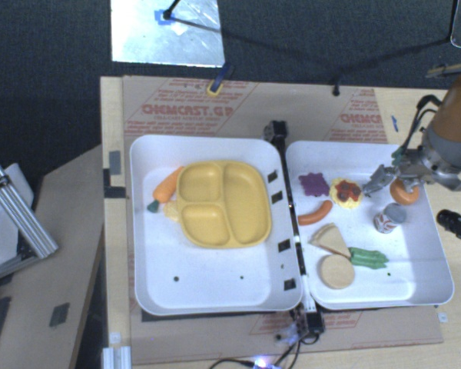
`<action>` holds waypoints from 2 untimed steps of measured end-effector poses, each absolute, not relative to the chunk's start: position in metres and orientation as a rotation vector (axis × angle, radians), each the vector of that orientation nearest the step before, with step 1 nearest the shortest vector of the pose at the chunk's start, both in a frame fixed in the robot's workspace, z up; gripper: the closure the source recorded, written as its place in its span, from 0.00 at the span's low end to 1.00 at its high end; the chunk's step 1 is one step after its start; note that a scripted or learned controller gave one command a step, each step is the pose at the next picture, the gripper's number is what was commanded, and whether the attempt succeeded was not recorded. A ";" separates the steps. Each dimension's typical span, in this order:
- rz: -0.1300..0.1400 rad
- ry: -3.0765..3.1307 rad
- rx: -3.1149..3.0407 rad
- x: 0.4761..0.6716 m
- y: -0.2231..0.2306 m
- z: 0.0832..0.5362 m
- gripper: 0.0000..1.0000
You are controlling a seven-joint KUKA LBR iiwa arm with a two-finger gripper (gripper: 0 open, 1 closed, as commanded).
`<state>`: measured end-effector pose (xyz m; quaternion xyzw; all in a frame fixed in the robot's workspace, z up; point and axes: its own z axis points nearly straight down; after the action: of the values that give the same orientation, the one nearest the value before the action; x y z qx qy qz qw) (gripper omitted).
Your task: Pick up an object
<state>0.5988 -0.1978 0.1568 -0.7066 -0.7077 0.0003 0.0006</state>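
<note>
right bin (426, 283) | purple grape bunch (313, 184) | yellow-red toy (346, 193) | sausage (316, 212) | orange round piece (405, 192) | small can (387, 219) | wedge (332, 241) | tan disc (336, 271) | green pod (368, 257) | all lying apart

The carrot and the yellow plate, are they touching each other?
Touching. The camera view shows the carrot lying against the left rim of the yellow plate in the left bin, with no white gap between them.

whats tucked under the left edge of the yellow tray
A toy carrot pokes out beside the yellow tray's left rim in the left bin; anything further beneath is covered.
</note>
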 end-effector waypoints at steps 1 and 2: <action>0.001 -2.222 -2.217 0.594 -0.189 0.099 0.00; -0.004 -2.226 -2.221 0.597 -0.189 0.088 0.00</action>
<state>0.5966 -0.1889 0.0882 -0.7062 -0.7080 -0.0012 -0.0015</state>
